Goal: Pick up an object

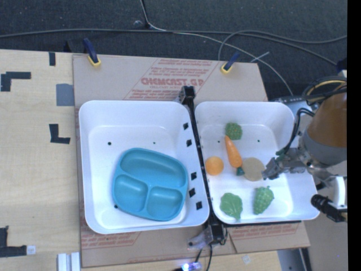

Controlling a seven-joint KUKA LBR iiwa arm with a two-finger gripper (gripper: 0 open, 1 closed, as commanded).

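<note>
In the right bin [282, 114] the gripper [269, 171] touches a smooth beige disc [252, 169]; whether its fingers are apart, I cannot tell. A tapered carrot [232, 152], a round orange [214, 166] and bumpy green vegetables [263, 200] lie close. A blue divided tray [150, 183] fills the left bin [90, 145].

Wooden bench [34, 168] bears cardboard sheet [169, 78] under 2 white bins [90, 117].
</note>
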